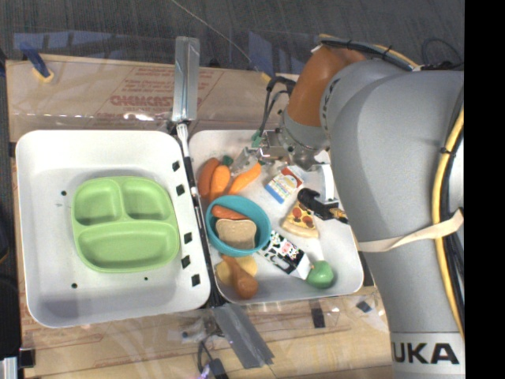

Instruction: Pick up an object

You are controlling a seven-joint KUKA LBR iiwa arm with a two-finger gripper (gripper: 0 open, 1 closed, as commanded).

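Observation:
The right bin (pixel 347 279) holds a pile of toy foods. Two orange carrots (pixel 215 178) lie at its upper left, one of them (pixel 246 178) slanting toward the arm. A blue bowl (pixel 254 212) holds a bread slice (pixel 236 230) and a red sausage. A small white and blue carton (pixel 282 185), a pizza slice (pixel 301 221), a black and white carton (pixel 285 253), a green fruit (pixel 321 275) and a brown potato (pixel 238 277) lie around it. My gripper (pixel 259 150) hangs low over the bin's far end, just above the slanting carrot's tip.
The left bin (pixel 39 290) bears a green divided plate (pixel 124 223). The grey arm with its orange band (pixel 312 85) covers the right bin's right side. A metal divider bar (pixel 186 77) runs between the bins at the back.

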